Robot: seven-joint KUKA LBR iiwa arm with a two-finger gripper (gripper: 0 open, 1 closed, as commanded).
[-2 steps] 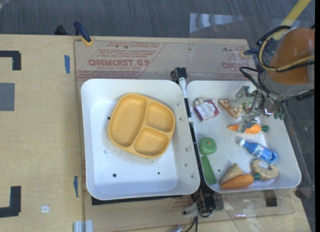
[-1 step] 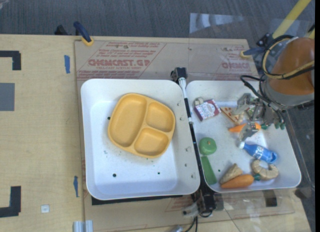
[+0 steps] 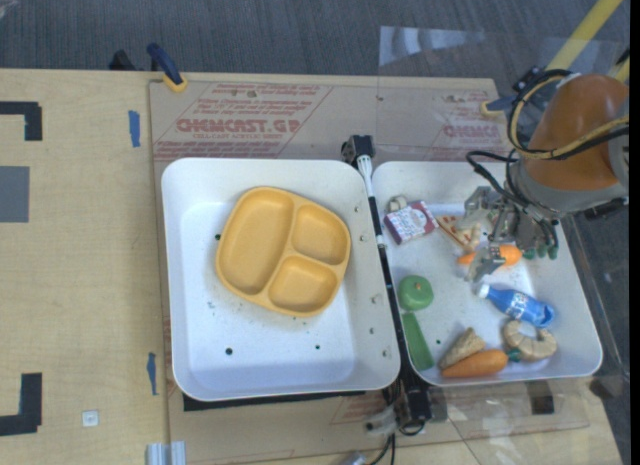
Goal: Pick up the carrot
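My gripper hangs low over the far part of the right bin, among small orange bits, and I cannot tell whether it is clenched or released. The carrot lies at the near edge of that bin, well apart from my gripper, touching a tan wedge. Around it are a blue bottle, a green round piece, a green stick and a small red-and-white packet. The left bin holds a yellow divided plate with three compartments. Behind the bins lies a cardboard sheet printed "CHEMCAST GP". The surface is pale wood; grey carpet lies beyond.
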